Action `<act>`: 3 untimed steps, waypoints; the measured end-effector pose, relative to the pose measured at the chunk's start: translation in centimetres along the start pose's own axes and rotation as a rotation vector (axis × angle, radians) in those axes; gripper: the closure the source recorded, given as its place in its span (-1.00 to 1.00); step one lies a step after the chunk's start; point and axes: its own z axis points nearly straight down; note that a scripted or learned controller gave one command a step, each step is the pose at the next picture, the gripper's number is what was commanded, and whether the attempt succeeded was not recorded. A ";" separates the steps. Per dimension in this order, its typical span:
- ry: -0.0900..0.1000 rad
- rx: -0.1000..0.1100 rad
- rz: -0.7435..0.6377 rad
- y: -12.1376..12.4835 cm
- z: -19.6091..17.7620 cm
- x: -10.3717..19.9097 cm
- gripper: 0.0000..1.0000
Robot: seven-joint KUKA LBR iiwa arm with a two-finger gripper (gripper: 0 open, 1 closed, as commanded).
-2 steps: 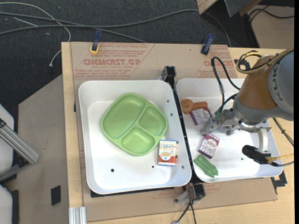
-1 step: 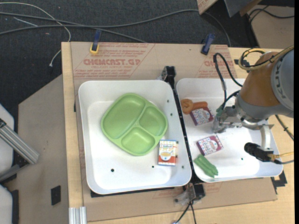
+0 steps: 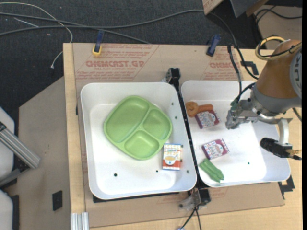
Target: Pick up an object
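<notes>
Nearest the camera, along the front of the right bin, we see a green object lying close to the bin's near-left corner, slanting toward the front wall; just behind it, apart from it, lies a small purple-and-white packet, flat on the bin floor. In the left bin at about the same depth, a small carton with an orange base stands beside the near-right edge of a green divided plate (three compartments, all facing up); the carton looks to be touching or just overlapping the plate's rim, and we cannot tell which. Farther back in the right bin we find a second packet, red and purple, and touching its far-left corner an orange-brown rounded object; both sit near the wall shared with the left bin. The gripper hangs over the right bin's floor, to the right of that red-and-purple packet and apart from it; nothing shows between its fingers, and whether they stand apart or together we cannot tell from this slanted view. Above it rises the grey arm with its orange band, reaching in from the right. Beyond the bins lies the cardboard sheet with red lettering, held by two clips, a yellow-and-blue one and a blue one.
</notes>
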 end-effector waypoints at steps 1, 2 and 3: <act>0.000 -0.002 -0.001 -0.3 -6.3 0.3 1.00; 0.000 -0.001 -0.001 -0.3 -10.7 0.1 1.00; 0.005 0.008 -0.005 -0.8 -9.5 5.4 1.00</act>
